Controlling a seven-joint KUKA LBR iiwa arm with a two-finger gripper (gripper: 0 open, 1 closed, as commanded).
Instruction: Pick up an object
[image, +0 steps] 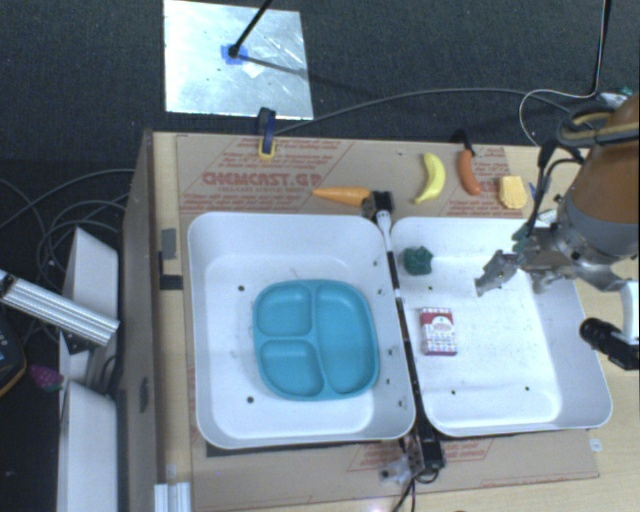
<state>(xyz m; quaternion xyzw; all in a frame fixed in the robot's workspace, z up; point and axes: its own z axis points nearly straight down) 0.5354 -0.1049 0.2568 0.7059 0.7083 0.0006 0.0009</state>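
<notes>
The gripper (497, 270) hangs over the right bin (560, 400), in the upper half of it and closer to its right wall. I cannot tell how it is set, because it looks blurred from this angle, and nothing is seen held in it. Two things lie in this bin and could be picked. A small dark green lump (417, 261) sits near the upper left corner, close to the wall shared with the left bin (215, 300). A small red and white box (438, 331) lies flat near the middle of that same left wall, below the lump. The left bin carries a blue divided plate (316, 337) in its centre. On the bench beyond the bins lie a carrot (342, 196), a banana (432, 177), a reddish sausage (468, 172) and a yellow piece (512, 191). The risk, as I judge it, comes from position: both things are near the dividing wall, so a descent there may strike the rim. The box is low and flat and could slide away instead of being caught. The lump looks irregular and may roll out.
</notes>
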